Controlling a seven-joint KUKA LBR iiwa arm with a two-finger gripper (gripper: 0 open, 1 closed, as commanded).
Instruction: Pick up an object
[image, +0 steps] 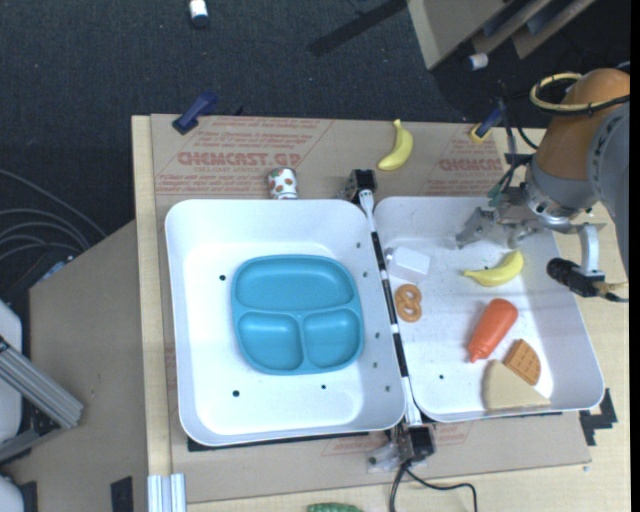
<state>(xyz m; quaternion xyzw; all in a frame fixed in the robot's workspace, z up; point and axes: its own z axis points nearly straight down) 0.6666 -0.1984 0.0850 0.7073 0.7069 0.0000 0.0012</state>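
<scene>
Camera view is looking down at a slant on two shallow white bins sitting side by side on a brown board. The left bin (190, 300) is carrying a blue divided plate (296, 312), which is lying flat near its middle. The right bin (570, 330) is holding the loose pieces: a yellow banana (497, 269) is lying in the upper half, an orange carrot (492, 329) is lying tilted just below it, and a tan waffle-patterned wedge (522, 361) is sitting just beside the carrot's lower end, with a pale slice of bread (510, 391) touching it near the front wall. A small pretzel (408, 302) is resting close to the bin's left wall, and a white flat block (409, 264) is lying just above it.

The grey arm is reaching in from the right, its orange band showing near the top right corner. The gripper (487, 226) is hanging over the upper part of the right bin, just above and to the left of the banana, with its fingers spread apart and nothing sitting between them. The banana is lying near the fingertips but apart from them.

Outside the bins, a second banana (396, 149) is lying on the board behind the right bin, and a small spotted cup (283, 183) is sitting behind the left bin.
</scene>
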